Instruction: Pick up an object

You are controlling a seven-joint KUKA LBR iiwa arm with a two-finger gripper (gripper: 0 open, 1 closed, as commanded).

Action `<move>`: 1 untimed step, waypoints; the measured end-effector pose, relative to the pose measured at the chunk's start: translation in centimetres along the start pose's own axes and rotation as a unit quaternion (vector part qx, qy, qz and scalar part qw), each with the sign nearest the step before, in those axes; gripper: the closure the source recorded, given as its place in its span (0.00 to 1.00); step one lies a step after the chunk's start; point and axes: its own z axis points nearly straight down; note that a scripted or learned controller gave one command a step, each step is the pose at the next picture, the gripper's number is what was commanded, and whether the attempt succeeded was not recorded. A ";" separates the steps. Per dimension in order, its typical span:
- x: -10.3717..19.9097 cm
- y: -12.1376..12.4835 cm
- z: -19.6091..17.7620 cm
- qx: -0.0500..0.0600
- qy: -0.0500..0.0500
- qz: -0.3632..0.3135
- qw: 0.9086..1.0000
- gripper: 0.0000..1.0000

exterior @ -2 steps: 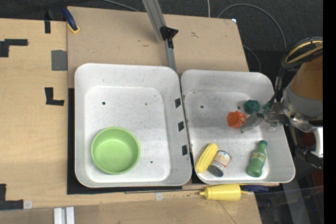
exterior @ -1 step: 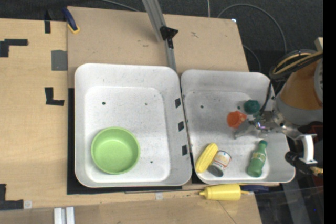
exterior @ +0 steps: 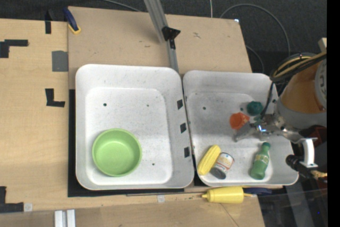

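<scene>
1. Two white bins sit side by side; the left bin (exterior: 127,82) holds a lime green bowl (exterior: 117,152) in its near left corner, and the right bin (exterior: 223,85) holds the small items worth going for.
2. The grey arm (exterior: 303,98) reaches over the right bin's far right side, its gripper (exterior: 254,128) low near an orange toy (exterior: 238,120) and a teal toy (exterior: 254,108); whether it is spread or closed I cannot tell.
3. The green bottle (exterior: 260,161) lies just in front of the gripper, well separated and probably the easiest target: centre over its body and close across its narrow width.
4. The yellow corn cob (exterior: 209,160) touches a small can (exterior: 223,164), so a grab there risks nudging both.
5. A yellow bottle (exterior: 226,195) lies outside the bin's front edge; best ignored.
</scene>
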 end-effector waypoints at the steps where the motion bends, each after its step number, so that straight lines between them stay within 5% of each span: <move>1: 0.1 0.0 -1.0 0.000 0.001 0.000 1.000 1.00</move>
